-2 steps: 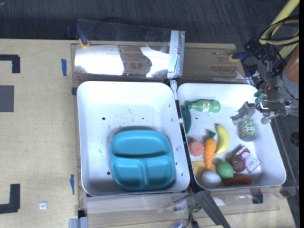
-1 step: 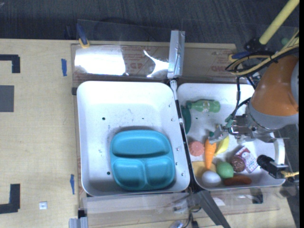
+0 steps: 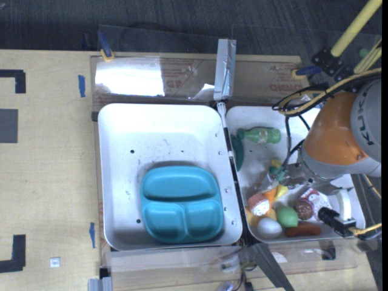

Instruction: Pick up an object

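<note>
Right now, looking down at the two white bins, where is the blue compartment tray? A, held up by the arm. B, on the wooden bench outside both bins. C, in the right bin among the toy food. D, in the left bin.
D: the blue compartment tray lies flat on the floor of the left bin, near its front wall, apart from the toy food in the right bin.

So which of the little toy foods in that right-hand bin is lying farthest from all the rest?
The green bottle-shaped toy, lying on its side near the right bin's back edge. The white egg, the red sausage and the others crowd the front.
</note>
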Tool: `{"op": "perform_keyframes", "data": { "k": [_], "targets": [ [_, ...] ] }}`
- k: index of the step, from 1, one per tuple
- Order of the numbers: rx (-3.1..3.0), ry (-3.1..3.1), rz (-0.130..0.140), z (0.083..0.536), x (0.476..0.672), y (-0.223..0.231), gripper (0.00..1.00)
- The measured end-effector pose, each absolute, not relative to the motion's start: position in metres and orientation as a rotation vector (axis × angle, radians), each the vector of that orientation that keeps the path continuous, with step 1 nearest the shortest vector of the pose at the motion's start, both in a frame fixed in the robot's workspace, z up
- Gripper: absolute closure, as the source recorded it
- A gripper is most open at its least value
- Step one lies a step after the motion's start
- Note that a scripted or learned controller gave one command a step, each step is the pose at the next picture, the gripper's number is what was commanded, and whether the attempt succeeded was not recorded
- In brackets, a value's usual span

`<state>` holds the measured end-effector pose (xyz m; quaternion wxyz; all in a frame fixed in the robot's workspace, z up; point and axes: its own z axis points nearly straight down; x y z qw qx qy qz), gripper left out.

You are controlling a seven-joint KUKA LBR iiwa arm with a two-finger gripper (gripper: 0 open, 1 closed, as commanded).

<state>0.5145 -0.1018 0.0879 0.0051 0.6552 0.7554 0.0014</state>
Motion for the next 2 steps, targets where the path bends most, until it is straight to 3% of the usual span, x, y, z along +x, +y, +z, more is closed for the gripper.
{"op": "perform_keyframes", "data": {
  "k": [1,2],
  "targets": [
    [2.048,2.363,0.01,0.099,0.516,-0.101,1.0],
    [2.287,2.151,0.004,0.217,0.518,-0.059,1.0]
  ]
}}
